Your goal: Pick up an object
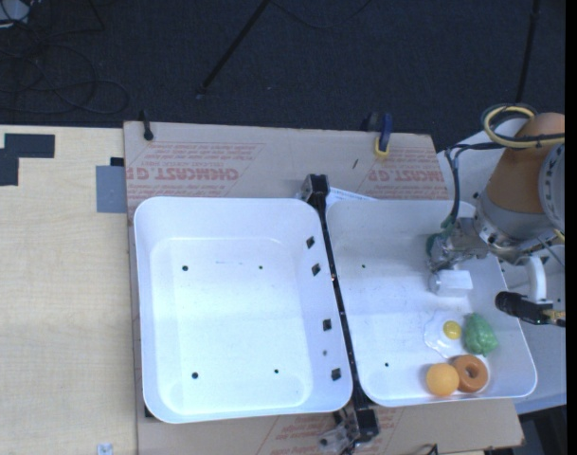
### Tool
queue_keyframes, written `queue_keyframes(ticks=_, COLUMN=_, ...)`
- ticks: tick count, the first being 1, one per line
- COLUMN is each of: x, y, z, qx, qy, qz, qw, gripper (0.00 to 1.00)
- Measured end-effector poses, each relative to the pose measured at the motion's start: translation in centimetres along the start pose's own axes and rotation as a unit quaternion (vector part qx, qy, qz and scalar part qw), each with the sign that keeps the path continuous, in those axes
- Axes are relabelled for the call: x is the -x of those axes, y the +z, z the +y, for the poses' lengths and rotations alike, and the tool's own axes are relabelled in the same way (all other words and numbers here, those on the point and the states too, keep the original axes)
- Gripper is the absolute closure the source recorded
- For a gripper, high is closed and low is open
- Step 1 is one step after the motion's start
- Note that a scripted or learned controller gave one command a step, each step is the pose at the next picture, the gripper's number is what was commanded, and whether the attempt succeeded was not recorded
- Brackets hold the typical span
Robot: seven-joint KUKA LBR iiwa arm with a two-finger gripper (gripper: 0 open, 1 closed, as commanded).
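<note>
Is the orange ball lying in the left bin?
No, the orange ball lies in the right bin, beside a brown ring.

Robotics lab, clearly: grey arm (530, 192) over bench (51, 282), two white bins (141, 254) on taped-down cardboard (222, 164), blue clamp (383, 133) at back, cables (42, 8) trailing across dark carpet (297, 55).

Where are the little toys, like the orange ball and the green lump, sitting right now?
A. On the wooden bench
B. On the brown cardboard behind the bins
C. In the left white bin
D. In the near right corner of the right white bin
D: the round orange ball, the lumpy green toy and a brown ring-shaped doughnut toy cluster in the near right corner of the shallow right white bin.
</note>
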State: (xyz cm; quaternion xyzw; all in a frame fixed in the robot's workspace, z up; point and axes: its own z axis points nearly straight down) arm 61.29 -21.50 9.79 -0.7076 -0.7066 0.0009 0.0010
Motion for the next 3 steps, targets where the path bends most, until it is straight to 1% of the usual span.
queue_keyframes(ticks=1, x=-0.02, y=-13.79, z=-0.45, qx=0.007, qy=-0.001, qz=-0.002, qw=1.0000, gripper=1.00)
queue_keyframes(ticks=2, x=-0.05, y=-13.79, z=-0.64, qx=0.000, qy=-0.002, qz=0.000, qw=1.0000, gripper=1.00)
queue_keyframes(ticks=3, x=0.03, y=-14.76, z=-0.64, qx=0.000, qy=-0.003, qz=0.000, qw=1.0000, gripper=1.00)
